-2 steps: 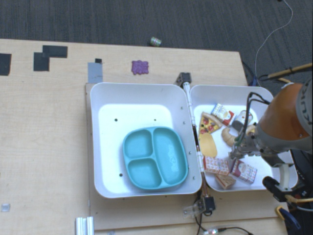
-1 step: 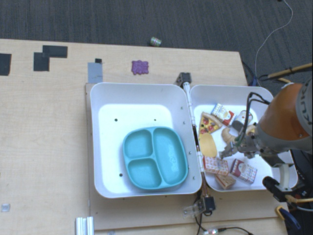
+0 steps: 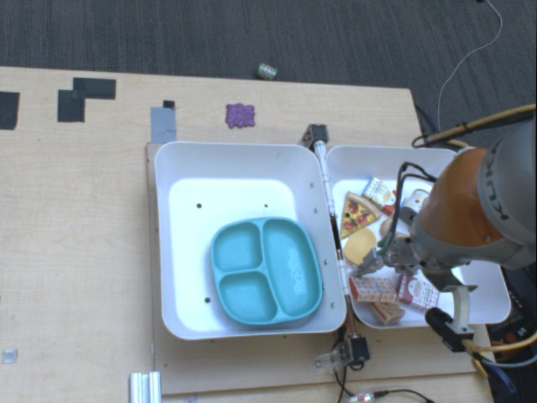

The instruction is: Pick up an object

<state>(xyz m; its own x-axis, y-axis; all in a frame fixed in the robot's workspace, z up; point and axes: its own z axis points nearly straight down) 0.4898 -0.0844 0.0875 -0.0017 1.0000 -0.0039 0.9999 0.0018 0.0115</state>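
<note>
Wooden bench (image 3: 75, 250) carried two white bins; we saw the gripper (image 3: 388, 254) low in the right bin (image 3: 495, 305), its opening hidden from us. Toy food (image 3: 361, 246) crowded at its nine o'clock, so we feared a glancing, empty close.

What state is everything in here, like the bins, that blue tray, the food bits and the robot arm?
Left bin: holds the blue divided plate.
Blue divided plate: flat, right way up, nothing in its three compartments.
Right bin: holds a pile of toy food.
Pizza slice: lying flat.
Yellow round piece: lying beside the pizza slice.
Arm: reaching low over the right bin.
Purple piece: lying on the bench, outside both bins.
</note>
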